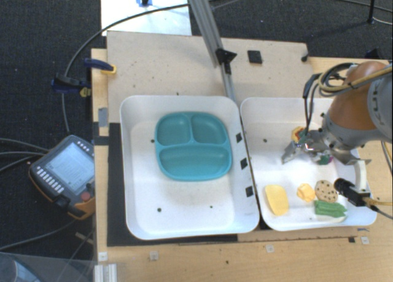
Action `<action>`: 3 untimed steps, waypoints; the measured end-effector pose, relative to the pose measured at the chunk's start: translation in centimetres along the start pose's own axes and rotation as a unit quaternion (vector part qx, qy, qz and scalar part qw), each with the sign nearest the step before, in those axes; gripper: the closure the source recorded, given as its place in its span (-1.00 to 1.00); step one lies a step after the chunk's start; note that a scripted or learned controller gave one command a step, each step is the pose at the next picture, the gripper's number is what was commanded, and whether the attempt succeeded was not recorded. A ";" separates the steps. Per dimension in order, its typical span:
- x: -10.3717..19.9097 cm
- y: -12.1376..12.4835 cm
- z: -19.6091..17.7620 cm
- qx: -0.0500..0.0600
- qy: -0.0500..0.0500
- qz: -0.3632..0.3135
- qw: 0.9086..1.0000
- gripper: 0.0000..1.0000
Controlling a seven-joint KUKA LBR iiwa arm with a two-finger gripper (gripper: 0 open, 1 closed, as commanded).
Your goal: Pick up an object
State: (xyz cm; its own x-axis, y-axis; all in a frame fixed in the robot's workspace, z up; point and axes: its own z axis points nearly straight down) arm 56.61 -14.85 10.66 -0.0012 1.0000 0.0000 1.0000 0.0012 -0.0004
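Yellow, brown and green pieces of toy food lie clustered in the near right corner of the right bin as the arm reaches in from the right. Nearest the divider is a pale yellow slab, flat and rounded at its corners. Just beside it to the right sits a smaller yellow lump, then a round brown cookie dotted with dark spots, which rests against a green ridged piece below it. A small orange-yellow item shows farther back in the same bin, partly hidden by the wrist.

The gripper hangs over the middle of the right bin, its grey fingers pointing down and to the left toward bare white floor. The blur and the slant of the view do not settle whether the fingers are parted or closed, and nothing can be made out between them. The food cluster lies well apart from the fingertips, nearer the camera and to the right; the orange-yellow item is close behind the gripper.

The left bin holds a teal divided plate with three compartments, lying flat. A handheld control pendant rests on the dark floor at left, its lit screen too small to read. No brand or label is legible anywhere.
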 end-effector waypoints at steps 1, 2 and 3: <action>0.0 0.1 -1.2 -0.002 0.000 0.000 1.000 1.00; 0.6 0.2 -5.8 -0.003 -0.001 -0.002 1.000 1.00; 0.5 0.3 -11.1 -0.003 -0.001 -0.002 1.000 1.00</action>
State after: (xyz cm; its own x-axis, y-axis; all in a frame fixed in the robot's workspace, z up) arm 56.92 -14.30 21.79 -0.0053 1.0000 -0.0013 1.0000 0.0053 0.0057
